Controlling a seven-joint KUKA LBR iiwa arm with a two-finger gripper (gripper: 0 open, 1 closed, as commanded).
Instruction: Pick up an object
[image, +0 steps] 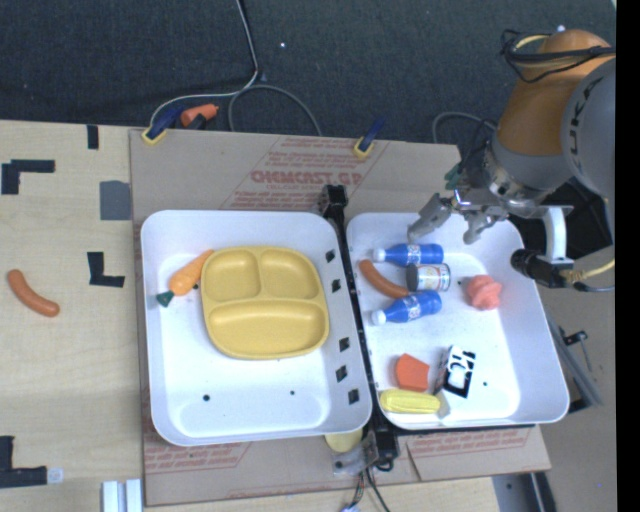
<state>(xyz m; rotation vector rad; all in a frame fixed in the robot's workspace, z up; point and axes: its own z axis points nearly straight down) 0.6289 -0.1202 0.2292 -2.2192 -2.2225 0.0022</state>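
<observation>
Arm: we see it reach in from the right, its orange band above the wrist at the upper right
Tool (455, 222): we find it over the far edge of the right bin (535, 330), its two fingers spread apart with nothing between them
Right bin, far half: two blue bottles, one (408, 255) just below the tool and one (410, 308) nearer us; a small can (432, 278) lies between them, and a sausage (383, 280) lies to their left
Right bin, right side: a pink lump (484, 291), apart from the bottles
Right bin, near half: an orange wedge (411, 371), a black-and-white block (458, 372) just beside it, and a yellow piece (411, 403) at the near wall
Left bin (180, 400): a yellow divided plate (264, 302) with a toy carrot (184, 276) touching its left rim
Surface (60, 380): a second sausage (32, 293) lies well left of both bins
</observation>
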